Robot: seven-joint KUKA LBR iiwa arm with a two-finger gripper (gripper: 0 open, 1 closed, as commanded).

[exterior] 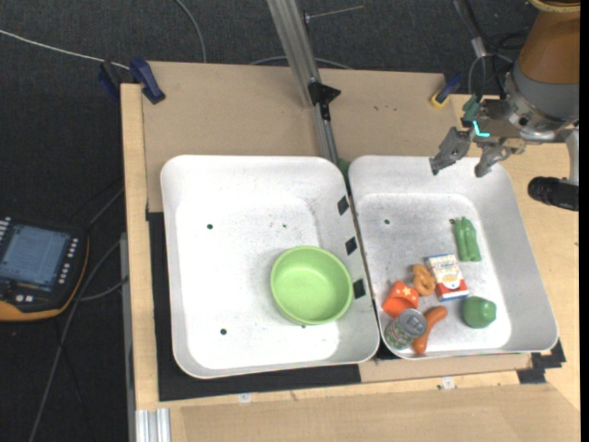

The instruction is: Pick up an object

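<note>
Nearest the camera, along the front rim of the right bin (525, 274), the objects crowd together: a round tin (406, 324), an orange-red carrot-like piece (429, 325), a red pepper-like toy (400, 296) and a green round toy (479, 312), with a small carton (446, 275) and an orange ring-shaped piece (424, 279) just behind them. A green elongated vegetable toy (466, 239) lies a little farther back, apart from the cluster. The rear half of this bin offers bare floor. In the left bin (184, 247), a light green bowl (311, 285) sits near the front right corner, leaving the remaining floor open. The two bins touch along their inner rims on the tan counter (230, 109). At the far edge, the gripper (467, 156) hangs over the right bin's back rim, jaws spread apart and holding nothing. Beyond lies dark carpet with cables, and a handheld pendant (35, 267) at far left.
</note>
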